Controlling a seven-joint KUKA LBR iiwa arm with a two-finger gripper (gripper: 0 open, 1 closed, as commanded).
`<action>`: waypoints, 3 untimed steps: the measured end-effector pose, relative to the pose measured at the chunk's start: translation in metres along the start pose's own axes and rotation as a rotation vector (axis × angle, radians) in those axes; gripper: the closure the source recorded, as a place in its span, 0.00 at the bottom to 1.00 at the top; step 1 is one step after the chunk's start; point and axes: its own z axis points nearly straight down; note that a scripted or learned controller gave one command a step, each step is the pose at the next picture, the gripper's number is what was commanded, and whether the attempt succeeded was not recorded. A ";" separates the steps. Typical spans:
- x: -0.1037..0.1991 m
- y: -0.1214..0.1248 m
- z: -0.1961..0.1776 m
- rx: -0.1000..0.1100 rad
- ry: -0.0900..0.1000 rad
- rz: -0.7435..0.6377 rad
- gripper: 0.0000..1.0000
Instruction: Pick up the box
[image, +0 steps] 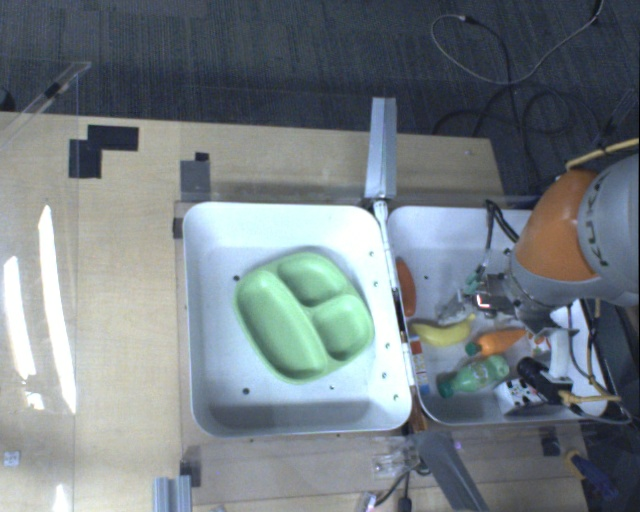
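Box (520, 397), perhaps white card, lies beside glossy green bottle (474, 377).

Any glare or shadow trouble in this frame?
Camera view: bright streaks of glare on the clear panel at left; the left bin is evenly lit, with soft shadow around the green tray; the arm shades the cluttered right bin, so small items there read poorly.

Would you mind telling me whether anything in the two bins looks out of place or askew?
Nothing looks spilled or damaged. The green tray lies skewed in the left bin, while the banana, carrot and green bottle crowd together in the right bin.
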 end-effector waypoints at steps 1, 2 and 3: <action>-0.002 0.077 0.003 0.003 0.000 0.261 0.00; -0.031 0.055 0.002 0.003 -0.002 0.303 0.00; -0.062 0.058 0.002 0.003 -0.002 0.342 0.00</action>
